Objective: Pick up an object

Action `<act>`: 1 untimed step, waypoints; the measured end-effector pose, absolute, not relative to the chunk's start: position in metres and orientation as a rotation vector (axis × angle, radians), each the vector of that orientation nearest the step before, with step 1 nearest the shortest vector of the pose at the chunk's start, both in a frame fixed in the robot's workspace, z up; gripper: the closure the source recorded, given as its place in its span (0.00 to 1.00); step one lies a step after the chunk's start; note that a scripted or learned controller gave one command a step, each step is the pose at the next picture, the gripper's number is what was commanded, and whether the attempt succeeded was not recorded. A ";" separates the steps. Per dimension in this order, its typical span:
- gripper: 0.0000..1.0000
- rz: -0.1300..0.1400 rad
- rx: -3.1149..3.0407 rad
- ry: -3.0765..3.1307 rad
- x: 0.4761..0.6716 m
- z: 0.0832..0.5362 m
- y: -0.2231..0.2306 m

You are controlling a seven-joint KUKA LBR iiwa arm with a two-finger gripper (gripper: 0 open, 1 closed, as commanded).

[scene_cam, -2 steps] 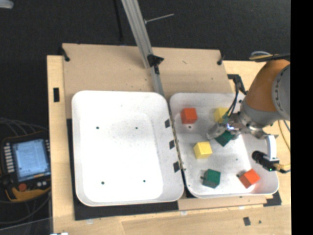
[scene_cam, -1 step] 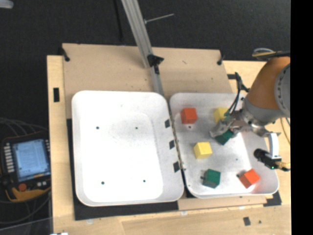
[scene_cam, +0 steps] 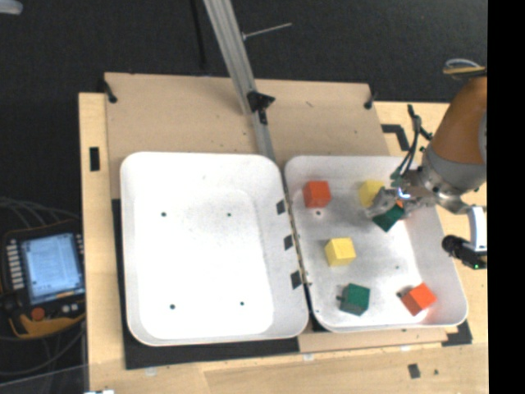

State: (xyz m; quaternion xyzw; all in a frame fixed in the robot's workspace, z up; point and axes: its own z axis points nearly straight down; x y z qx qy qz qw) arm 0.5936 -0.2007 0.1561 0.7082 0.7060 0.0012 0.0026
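Nearest, by the front rim of the right bin [scene_cam: 459, 314], sit two blocks: the front green block [scene_cam: 355, 299] and the front orange block [scene_cam: 418, 299]. They are near each other but not touching. A little farther back, close to the middle of this bin, sits the middle yellow block [scene_cam: 340, 251], all on its own.

At the back of the same bin there is the back orange block [scene_cam: 317, 194], and to its right the back yellow block [scene_cam: 370, 192].

The grey arm [scene_cam: 459, 146] comes in from the right with its orange band up high. Its gripper [scene_cam: 398, 199] is down low in the bin, just beside the back yellow block. Right under its tip is one more block, the tilted green block [scene_cam: 388, 217]. It leans on a slant and looks like it touches the gripper, maybe even hangs from it, but the view is too small and dark there to be sure. I cannot tell if the gripper is open or shut.

The left bin [scene_cam: 131, 245] lies beside the right one, their sides almost touching. Both rest on a wooden bench [scene_cam: 205, 368]. A metal pole [scene_cam: 234, 56] slants across the back, and off to the left a small screen [scene_cam: 49, 265] glows.
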 end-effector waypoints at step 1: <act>1.00 0.005 2.216 2.216 0.593 0.220 -0.207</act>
